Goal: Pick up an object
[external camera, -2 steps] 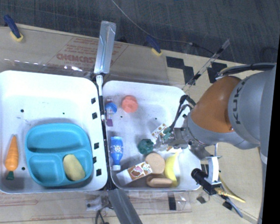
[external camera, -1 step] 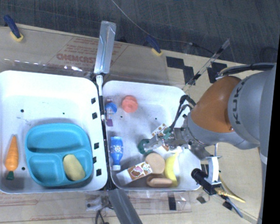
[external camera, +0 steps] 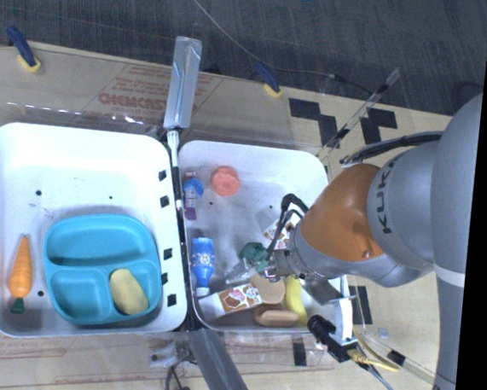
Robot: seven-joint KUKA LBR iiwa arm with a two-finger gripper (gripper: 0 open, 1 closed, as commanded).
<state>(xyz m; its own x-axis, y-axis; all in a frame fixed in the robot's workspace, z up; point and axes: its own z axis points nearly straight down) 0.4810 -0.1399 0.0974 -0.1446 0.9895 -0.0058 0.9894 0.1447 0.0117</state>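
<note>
The right bin (external camera: 255,158) holds a pile of small items: a salmon-pink round object (external camera: 225,180), a small bottle with a blue cap (external camera: 192,190), a blue-labelled bottle (external camera: 202,262), a dark green piece (external camera: 253,253), a printed snack pack (external camera: 239,299), a yellow piece (external camera: 294,298) and a brown sausage-like item (external camera: 278,317). My gripper (external camera: 273,261) reaches down into the bin's right half, just right of the green piece. The orange wrist band (external camera: 344,221) and arm body hide most of it.
The left bin (external camera: 76,152) holds a blue divided tray (external camera: 102,245) with a yellow potato-like item (external camera: 129,291) in its lower right compartment. A carrot (external camera: 20,269) lies left of the tray. A metal divider (external camera: 182,81) stands between the bins.
</note>
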